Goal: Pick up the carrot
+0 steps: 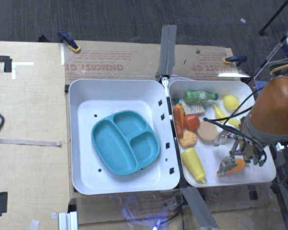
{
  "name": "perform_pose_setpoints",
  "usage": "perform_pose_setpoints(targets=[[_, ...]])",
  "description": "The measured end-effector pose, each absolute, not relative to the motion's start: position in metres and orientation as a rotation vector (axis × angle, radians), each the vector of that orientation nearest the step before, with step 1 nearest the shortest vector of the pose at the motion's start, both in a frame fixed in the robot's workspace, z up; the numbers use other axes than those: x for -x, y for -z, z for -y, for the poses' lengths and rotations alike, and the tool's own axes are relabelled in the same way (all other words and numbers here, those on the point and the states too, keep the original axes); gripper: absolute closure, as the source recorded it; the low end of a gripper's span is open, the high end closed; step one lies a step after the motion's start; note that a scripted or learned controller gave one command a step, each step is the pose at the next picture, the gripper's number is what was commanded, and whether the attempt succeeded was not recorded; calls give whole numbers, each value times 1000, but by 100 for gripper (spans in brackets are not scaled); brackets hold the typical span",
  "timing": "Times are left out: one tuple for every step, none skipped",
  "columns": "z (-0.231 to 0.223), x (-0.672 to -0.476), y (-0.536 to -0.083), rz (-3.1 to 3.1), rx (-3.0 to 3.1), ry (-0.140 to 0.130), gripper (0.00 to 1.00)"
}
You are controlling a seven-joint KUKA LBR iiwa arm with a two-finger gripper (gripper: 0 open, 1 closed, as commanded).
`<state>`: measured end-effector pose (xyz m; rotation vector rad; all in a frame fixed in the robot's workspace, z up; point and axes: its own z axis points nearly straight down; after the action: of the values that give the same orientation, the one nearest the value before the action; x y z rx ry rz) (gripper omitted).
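Where dark carpet meets plywood bench (29, 109), two white bins (77, 128), fingers (229, 164) pinching the carrot (236, 166).

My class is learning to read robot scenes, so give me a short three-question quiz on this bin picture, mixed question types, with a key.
1. True or false: the blue divided plate lies in the same bin as the carrot.
2. Which item lies nearest the end effector? A) green bottle B) carrot C) lemon
3. Fill in: the yellow mustard bottle lies in the ____ bin as the camera sees it.

Key: 1 false; the plate is alone in the left bin. 2 B; the carrot is right at the end effector near the bin's front edge. 3 right.
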<state>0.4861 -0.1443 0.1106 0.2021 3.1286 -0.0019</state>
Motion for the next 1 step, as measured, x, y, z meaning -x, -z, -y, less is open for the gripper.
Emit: perform_pose_setpoints(targets=[[163,-479,-92,-3139,78,0,0]])
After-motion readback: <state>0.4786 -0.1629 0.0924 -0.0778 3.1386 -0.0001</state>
